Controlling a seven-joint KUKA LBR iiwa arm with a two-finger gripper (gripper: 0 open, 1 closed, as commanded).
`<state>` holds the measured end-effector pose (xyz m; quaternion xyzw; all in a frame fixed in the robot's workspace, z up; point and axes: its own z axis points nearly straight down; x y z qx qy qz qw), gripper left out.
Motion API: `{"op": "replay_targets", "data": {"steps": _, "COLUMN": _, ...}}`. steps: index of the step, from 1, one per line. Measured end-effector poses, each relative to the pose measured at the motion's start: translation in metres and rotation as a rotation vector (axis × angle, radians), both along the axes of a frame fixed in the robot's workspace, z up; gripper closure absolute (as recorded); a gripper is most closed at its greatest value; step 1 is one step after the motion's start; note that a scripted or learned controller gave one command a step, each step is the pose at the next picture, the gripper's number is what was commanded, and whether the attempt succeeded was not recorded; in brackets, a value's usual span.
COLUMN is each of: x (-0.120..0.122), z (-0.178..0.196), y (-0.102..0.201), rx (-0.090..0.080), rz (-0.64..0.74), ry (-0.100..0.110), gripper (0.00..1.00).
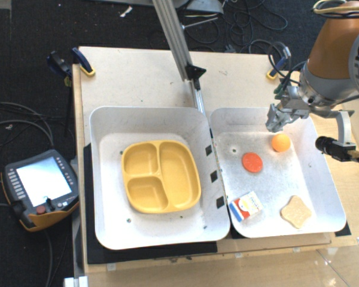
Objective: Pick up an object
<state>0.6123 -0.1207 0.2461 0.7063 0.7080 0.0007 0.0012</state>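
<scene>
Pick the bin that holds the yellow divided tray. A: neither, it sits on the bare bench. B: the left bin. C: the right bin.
B: the yellow divided tray lies alone inside the left bin, while the right bin holds the small items near the claw.

Arm (pixel 341 46) cut off by right edge; finger spacing unclear.

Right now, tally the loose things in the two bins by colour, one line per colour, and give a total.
Yellow: 1, the divided tray in the left bin.
Orange: 1, the ball in the right bin, just below the hand.
Red: 1, the flat disc.
Tan: 1, the bread-like slice.
White with red and blue: 1, the small carton.
Total: 5
</scene>
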Motion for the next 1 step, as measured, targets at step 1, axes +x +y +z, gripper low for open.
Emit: {"op": "replay_targets", "data": {"steps": 1, "x": 0.0202, "z": 0.0022, "y": 0.0467, "rx": 0.002, "rz": 0.005, "ry": 0.0, "gripper": 1.0}}
